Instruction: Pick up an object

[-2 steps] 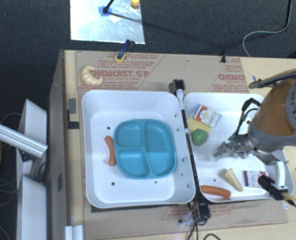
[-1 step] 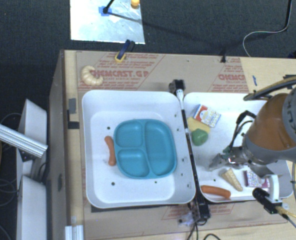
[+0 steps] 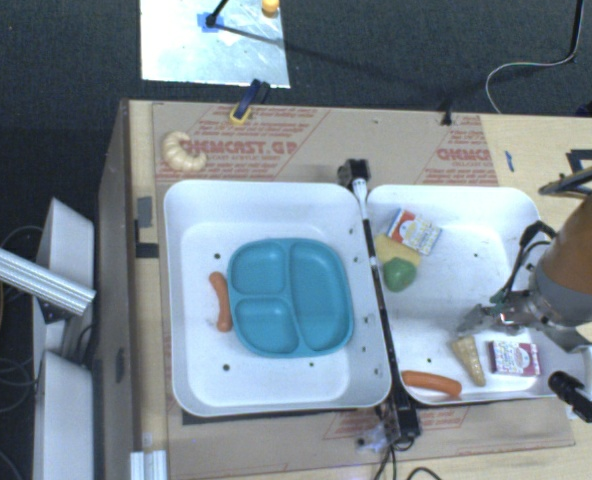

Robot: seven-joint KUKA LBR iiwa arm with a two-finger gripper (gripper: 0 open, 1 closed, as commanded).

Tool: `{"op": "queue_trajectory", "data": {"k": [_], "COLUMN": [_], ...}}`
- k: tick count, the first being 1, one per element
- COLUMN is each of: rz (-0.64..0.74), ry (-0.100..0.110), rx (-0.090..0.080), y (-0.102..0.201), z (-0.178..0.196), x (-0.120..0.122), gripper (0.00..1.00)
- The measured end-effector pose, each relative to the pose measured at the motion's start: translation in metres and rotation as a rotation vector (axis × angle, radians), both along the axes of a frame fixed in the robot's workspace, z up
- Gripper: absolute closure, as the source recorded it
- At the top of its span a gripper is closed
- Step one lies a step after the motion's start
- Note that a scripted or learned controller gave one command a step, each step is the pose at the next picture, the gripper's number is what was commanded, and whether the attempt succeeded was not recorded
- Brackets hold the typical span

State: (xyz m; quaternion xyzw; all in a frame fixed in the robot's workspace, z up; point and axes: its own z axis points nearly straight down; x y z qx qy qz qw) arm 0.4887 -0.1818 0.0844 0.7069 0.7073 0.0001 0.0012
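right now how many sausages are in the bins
2. One sausage lies in the left bin, just left of the blue divided plate. The other sausage lies along the right bin's near edge. The arm could be hiding more.

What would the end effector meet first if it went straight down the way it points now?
Probably the right bin's white floor, just beside the cone-shaped toy and the small red-and-white box. The end effector hangs over that spot, but its height is unclear.

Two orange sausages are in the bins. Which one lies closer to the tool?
The sausage in the right bin, lying along its front edge. The other sausage sits in the left bin beside the blue tray, far from the tool.
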Motion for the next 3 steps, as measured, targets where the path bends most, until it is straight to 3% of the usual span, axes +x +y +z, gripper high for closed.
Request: {"op": "queue_trajectory", "data": {"k": [1,2,3], "rz": [0.003,0.003,0.001], "ry": [0.001,-0.002,0.001], "rx": [0.003,0.000,0.002], "y": [0.069,0.025,0.050], "z": [0.000,0.026,0.000], "x": [-0.002,0.048,-0.002], "gripper": [0.00,0.00,0.00]}}
